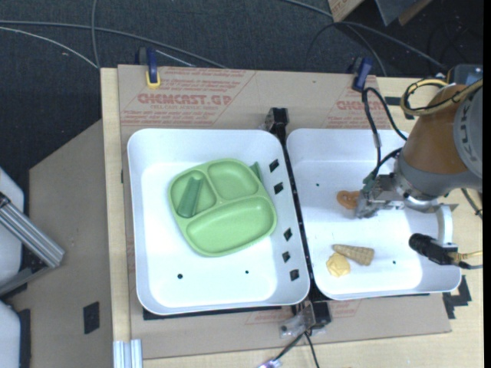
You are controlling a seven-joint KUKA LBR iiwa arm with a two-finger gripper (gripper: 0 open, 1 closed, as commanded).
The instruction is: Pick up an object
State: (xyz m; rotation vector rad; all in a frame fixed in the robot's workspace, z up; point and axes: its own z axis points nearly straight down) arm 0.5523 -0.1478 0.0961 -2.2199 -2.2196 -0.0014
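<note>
The hand (pixel 367 203) hangs low in the right bin (pixel 322 153), touching an orange piece (pixel 348 199); its grip cannot be told. That piece looks light, smooth, likely slippery, best pinched across its narrow middle.

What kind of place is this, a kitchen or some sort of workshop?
Most likely a robotics lab: a robot arm reaches over two white bins clamped to a board, with toy food and loose cables.

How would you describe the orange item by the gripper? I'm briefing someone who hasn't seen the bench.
Look in the right-hand white bin. Beside the gripper, on its left, lies a small orange piece. The tan cone and yellow lump lie nearer the front rim.
</note>
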